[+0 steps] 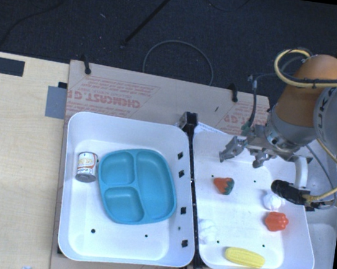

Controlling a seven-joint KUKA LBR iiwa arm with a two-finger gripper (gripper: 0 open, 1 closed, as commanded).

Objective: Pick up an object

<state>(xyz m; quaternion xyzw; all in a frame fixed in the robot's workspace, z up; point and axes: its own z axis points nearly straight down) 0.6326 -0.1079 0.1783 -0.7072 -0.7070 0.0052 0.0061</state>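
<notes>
My gripper hangs over the back of the right bin, open, with nothing between its fingers. Just below and left of it lies a small red strawberry-like piece with a green end. Farther right in the same bin sit a white lump and a red pepper-like piece. A yellow corn cob lies near the bin's front edge, and a white crumpled piece rests by the left wall.
The left bin holds a blue divided plate and a small can to its left. A black divider runs between the bins. A black cable end hangs beside the arm at the right.
</notes>
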